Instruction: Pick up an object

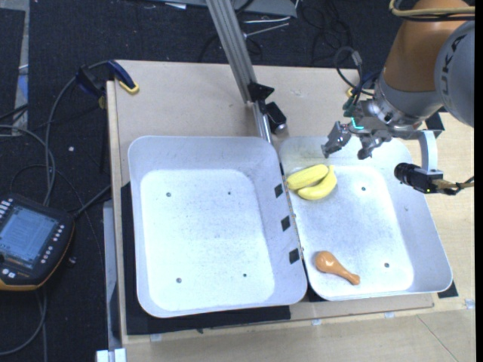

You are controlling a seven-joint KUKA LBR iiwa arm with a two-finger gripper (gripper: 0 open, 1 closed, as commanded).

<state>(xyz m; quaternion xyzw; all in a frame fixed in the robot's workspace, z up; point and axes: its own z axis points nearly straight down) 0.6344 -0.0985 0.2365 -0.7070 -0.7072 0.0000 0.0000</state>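
Open, holding nothing, end effector [347, 145] poised in upper right of frame over right bin [423, 232], with yellow banana [312, 182] just below-left and orange drumstick-shaped toy [336, 268] farther down.

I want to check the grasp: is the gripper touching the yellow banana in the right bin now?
Apart. In the camera view, the gripper hangs open above and right of the banana, with bare white bin floor showing between them.
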